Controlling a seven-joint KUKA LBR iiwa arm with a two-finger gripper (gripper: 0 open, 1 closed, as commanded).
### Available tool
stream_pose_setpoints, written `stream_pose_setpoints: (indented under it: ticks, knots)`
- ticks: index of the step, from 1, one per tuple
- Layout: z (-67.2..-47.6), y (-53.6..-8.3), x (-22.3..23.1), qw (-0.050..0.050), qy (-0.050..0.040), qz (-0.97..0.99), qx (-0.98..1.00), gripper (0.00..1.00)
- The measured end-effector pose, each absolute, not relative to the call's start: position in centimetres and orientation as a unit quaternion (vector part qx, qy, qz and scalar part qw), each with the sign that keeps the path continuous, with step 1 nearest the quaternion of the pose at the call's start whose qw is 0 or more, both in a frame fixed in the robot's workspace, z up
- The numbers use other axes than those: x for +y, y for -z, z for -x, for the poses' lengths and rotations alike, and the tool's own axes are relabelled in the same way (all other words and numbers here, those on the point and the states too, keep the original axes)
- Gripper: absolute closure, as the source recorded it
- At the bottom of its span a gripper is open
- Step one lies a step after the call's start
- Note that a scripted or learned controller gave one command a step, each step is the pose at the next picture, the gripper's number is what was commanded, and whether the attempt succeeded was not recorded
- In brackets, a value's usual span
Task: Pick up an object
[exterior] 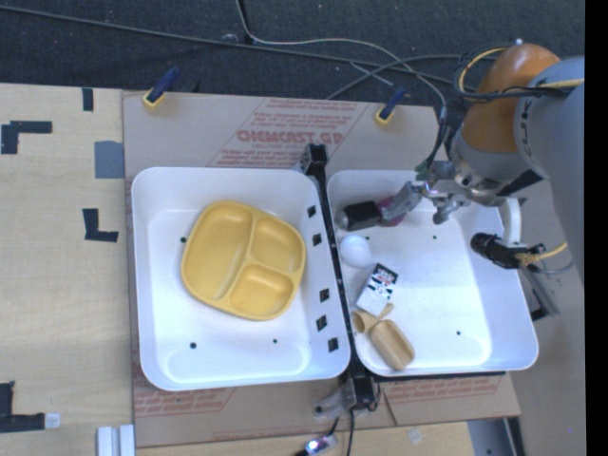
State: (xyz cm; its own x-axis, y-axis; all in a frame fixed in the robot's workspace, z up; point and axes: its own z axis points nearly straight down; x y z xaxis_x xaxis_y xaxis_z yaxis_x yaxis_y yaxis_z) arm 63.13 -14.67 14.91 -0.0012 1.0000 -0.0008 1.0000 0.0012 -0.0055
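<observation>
Claw (425,200) over right bin (494,350), grip state unclear; dark cylindrical object (361,215) just beside it.

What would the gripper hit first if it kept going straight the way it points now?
Probably the dark object at the back of the right bin, just ahead of the gripper as it points left. Depth is unclear, so it might pass above it.

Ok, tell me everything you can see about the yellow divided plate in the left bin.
The yellow divided plate lies flat and face up in the left white bin, turned at a slant to the bin's walls. It looks like matte moulded plastic, squarish with rounded corners, a raised rim and low ridges parting it into three compartments: one long section on the left and two smaller ones on the right. It rests on the bin floor, apart from the walls, and nothing else touches it.
</observation>
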Motion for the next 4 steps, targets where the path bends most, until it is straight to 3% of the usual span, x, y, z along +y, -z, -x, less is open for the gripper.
stream_pose_setpoints:
  ticks: [1,2,4]
  knots:
    - [-63.5,-10.5,-14.5,0.001,-0.0020,0.706,-0.708,0.00]
    - [-63.6,-11.7,-14.4,0.001,-0.0013,0.706,-0.708,1.00]
    - [-63.9,-21.1,-13.6,-0.002,0.0013,0.706,-0.708,1.00]
